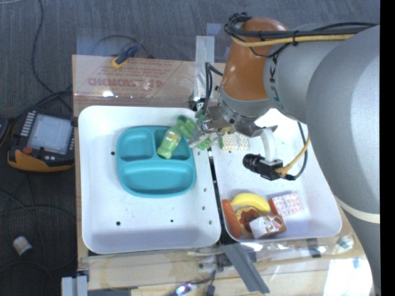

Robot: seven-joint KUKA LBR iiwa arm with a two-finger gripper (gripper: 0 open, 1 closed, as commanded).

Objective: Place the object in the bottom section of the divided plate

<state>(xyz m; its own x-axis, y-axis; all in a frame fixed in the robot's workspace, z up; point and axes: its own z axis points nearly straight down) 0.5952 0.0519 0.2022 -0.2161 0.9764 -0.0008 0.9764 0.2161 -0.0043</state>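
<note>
The green bottle (172, 139) lies tilted over the upper right compartment of the teal divided plate (154, 180), not in the bottom section yet. The gripper (207, 128) is just beside it; whether it grips, I cannot tell.

Your grey arm (333, 85) reaches in from the right, orange band (250, 60) above the wrist, gripper (207, 128) pointing down and left.

You can't see pincer (207, 128) fingers, wrist covers them. Arm (333, 85) cut off at right edge. Cracker pack (235, 142) half hidden.
</note>
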